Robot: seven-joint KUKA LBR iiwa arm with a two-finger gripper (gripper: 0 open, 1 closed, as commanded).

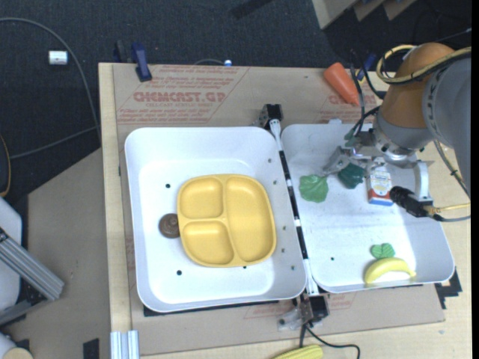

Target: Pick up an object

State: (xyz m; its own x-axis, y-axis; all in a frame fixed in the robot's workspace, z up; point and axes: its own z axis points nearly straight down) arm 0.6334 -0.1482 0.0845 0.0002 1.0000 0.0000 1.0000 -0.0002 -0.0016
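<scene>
A: While the arm (426,88) is reaching in from the right, what is lying in the right bin (329,271)?

B: Item one, a light green leaf-shaped piece (314,188), lying near the bin's left wall. Item two, a dark teal object (350,176), sitting just beside the gripper (352,155) at the upper part of the bin. Item three, a small white carton with a red base (380,185), standing to the right of the teal object. Item four, a yellow banana-shaped toy (388,271) with a small green piece (382,251) touching it, resting near the front corner.

A: And the left bin (150,275)?

B: It is holding a yellow divided plate (225,220), with a brown round object (170,225) peeking out at the plate's left edge.

A: Is the gripper holding anything?

B: I cannot tell; it is hanging low over the teal object, and its state is not reading clearly from above.

A: How should the pick be going, then?

B: In my judgement it is working toward the teal object. It should be centring over that piece, keeping clear of the carton, and descending straight before closing, since a glancing contact is likely to be pushing the object aside.
</scene>
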